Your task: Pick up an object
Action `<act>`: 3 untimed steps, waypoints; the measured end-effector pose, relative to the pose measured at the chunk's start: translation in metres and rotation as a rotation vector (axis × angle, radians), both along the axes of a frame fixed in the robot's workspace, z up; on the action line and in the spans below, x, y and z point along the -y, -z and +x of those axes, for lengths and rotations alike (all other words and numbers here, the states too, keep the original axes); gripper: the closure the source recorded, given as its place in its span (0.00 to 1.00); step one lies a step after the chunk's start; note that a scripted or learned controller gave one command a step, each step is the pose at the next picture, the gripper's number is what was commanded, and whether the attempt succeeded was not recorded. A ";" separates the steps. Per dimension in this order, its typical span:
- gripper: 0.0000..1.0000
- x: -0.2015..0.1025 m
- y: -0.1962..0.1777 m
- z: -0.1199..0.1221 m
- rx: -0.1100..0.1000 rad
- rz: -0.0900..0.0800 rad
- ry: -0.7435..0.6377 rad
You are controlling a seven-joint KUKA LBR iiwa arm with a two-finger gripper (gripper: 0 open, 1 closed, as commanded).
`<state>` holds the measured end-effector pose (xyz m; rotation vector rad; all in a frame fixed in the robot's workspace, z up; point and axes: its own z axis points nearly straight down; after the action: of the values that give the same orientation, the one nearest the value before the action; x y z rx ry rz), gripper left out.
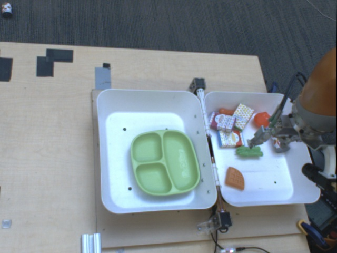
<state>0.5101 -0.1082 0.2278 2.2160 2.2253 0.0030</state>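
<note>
The gripper hangs over the right bin, fingers apart, holding nothing. Just below it lies a green pod-shaped toy, its long axis running left-right across the bin.

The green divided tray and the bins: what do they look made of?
The green divided tray looks like moulded plastic, or possibly silicone: one even pale green, matte, with rounded compartment edges. The left bin and right bin look like thin formed white plastic, smooth with a slight sheen and rolled rims.
</note>
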 end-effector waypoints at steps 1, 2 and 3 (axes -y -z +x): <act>0.00 -0.018 0.141 -0.001 0.007 -0.001 0.002; 1.00 -0.018 0.130 0.001 0.013 -0.002 0.001; 0.00 -0.018 0.130 0.000 0.012 -0.001 0.001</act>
<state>0.5106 -0.0903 0.0980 2.2104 2.2172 0.0147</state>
